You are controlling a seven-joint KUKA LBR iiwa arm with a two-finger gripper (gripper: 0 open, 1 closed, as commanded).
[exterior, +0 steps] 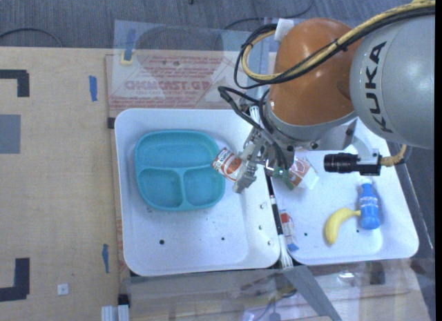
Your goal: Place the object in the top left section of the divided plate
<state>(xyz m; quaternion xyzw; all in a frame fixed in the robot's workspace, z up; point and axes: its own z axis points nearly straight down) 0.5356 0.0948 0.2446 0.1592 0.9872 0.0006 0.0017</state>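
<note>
Grey-and-orange arm [331, 85] looms closest; its tool [247, 168] grips the small red-and-white packet [228, 163] just right of the teal divided plastic plate [178, 170].

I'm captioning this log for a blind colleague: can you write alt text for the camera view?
The end effector hangs over the left bin, holding a small red-and-white packet just right of a teal divided plate. The right bin holds a banana, a blue bottle and another packet.
</note>
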